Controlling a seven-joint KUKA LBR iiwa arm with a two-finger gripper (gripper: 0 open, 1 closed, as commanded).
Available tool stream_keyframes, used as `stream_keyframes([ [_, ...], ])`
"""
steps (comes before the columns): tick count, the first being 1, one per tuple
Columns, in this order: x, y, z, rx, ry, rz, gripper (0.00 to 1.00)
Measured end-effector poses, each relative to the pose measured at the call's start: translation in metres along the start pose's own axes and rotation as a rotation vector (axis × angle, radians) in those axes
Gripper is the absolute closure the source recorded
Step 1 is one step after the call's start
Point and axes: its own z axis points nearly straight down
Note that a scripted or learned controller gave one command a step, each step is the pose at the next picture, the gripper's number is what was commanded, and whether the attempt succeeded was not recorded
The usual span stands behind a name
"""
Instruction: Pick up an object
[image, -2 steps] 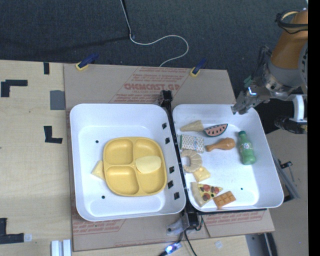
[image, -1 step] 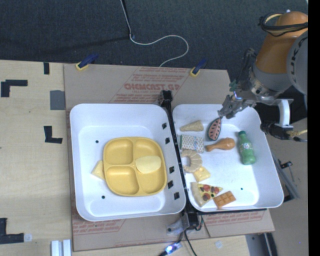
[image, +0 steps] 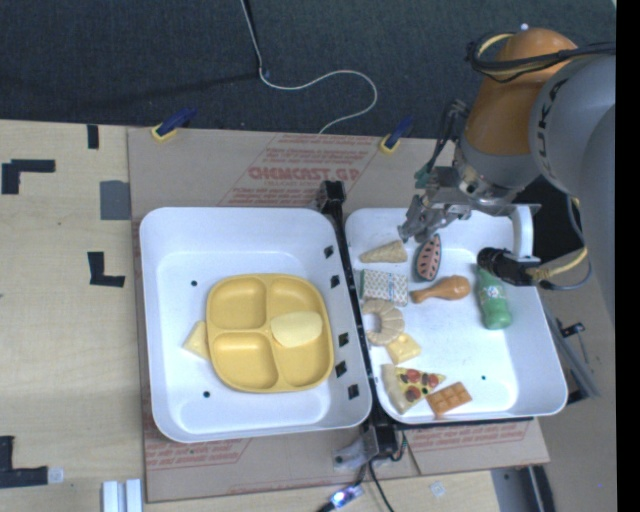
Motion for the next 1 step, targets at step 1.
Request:
stream_keyframes([
  [1, 0.0578, -0.0137, -0.0135, -0.001, 0.001, -0.001, 1.00],
])
